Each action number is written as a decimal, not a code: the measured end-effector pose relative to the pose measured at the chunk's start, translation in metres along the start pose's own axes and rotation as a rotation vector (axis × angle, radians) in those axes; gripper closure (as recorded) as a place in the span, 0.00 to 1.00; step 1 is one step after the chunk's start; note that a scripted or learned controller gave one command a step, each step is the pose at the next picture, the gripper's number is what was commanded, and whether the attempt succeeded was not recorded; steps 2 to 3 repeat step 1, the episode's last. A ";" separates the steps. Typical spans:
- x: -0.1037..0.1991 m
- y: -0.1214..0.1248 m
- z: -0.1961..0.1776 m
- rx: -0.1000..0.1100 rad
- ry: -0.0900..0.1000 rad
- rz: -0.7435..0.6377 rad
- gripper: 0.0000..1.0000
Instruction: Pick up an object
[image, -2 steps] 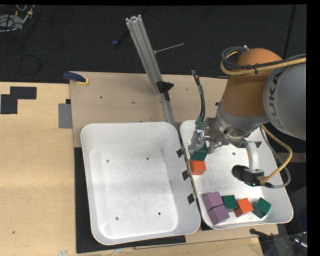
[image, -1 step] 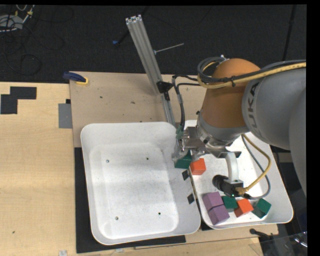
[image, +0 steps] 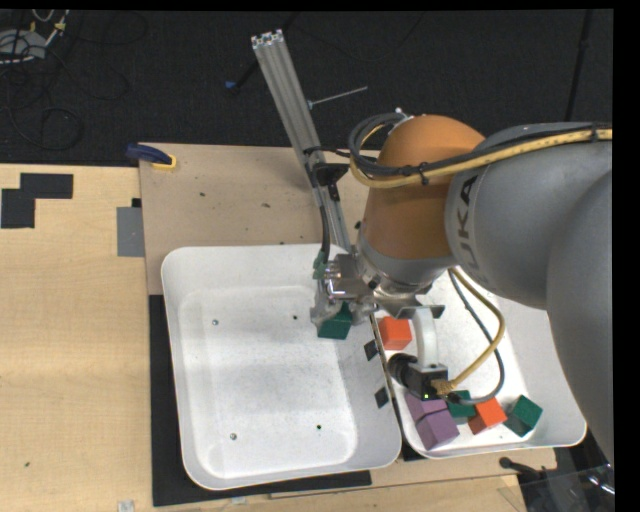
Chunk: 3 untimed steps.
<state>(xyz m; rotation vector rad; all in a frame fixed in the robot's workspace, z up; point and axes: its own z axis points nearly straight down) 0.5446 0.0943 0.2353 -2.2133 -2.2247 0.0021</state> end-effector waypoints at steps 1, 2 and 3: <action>-0.003 0.000 0.000 -0.001 -0.002 0.006 0.00; -0.003 0.000 0.000 -0.001 -0.002 0.006 0.00; -0.003 0.000 0.000 -0.001 -0.002 0.006 0.00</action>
